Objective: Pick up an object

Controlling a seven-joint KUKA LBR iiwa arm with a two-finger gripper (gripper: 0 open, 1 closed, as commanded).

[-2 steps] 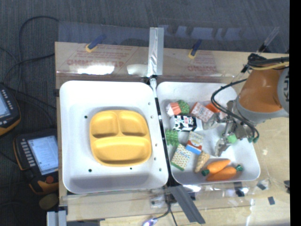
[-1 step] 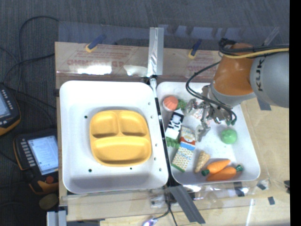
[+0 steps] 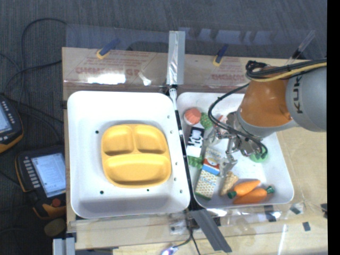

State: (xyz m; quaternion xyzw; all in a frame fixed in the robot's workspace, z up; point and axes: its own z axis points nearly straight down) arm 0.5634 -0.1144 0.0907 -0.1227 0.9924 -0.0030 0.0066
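- Nearest the lens, along the lower edge of the right bin (image 3: 281, 187), I see two toy carrots (image 3: 249, 191) lying side by side, orange with green tops, touching each other.
- Just left of them sits a cracker-like piece (image 3: 229, 183) and a patterned packet (image 3: 207, 184), with a small carton (image 3: 211, 166) above it.
- Higher in the same bin are a round red-orange item (image 3: 192, 115), a black-and-white packet (image 3: 195, 137), and green bits (image 3: 206, 122) beside the arm's cable.
- Filling the left bin (image 3: 79, 142), mid-frame, is a yellow divided tray (image 3: 136, 154), well apart from the arm.
- My arm (image 3: 276, 102) comes in from the right of the frame, orange band over the upper right bin, with the gripper (image 3: 229, 145) down among the clutter at the bin's centre.
- Whether the jaws stand wide or narrow I cannot tell; metal parts and cable blur together, and I see nothing clearly between them.
- A green object (image 3: 258, 154) lies just beside the gripper on its right.
- I judge this as the reach-and-grasp step: the tool is low in the pile but no pick is confirmed.
- Next I would want a clean closure on one item, probably the carton or the green object, then a straight lift clear of neighbours.
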